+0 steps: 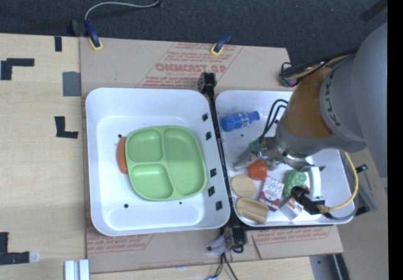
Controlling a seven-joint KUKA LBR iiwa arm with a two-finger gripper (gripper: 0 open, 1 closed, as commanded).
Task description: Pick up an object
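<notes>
The arm (352, 102) looms closest, bent low over the right bin (343, 219). Its gripper (267, 158) sits amid the clutter just above an orange-red object (257, 170); whether it's apart or together, I can't tell. Looks mid-reach; next it must close and lift.

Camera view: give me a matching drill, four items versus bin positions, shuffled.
Items:
1. green divided plastic plate
2. blue plastic bottle
3. tan wooden block
4. orange object

Places:
A. right bin, far left part
B. left bin, tucked at the plate's left edge
C. left bin, middle
D. right bin, near left corner

Pairs: 1-C, 2-A, 3-D, 4-B
</notes>
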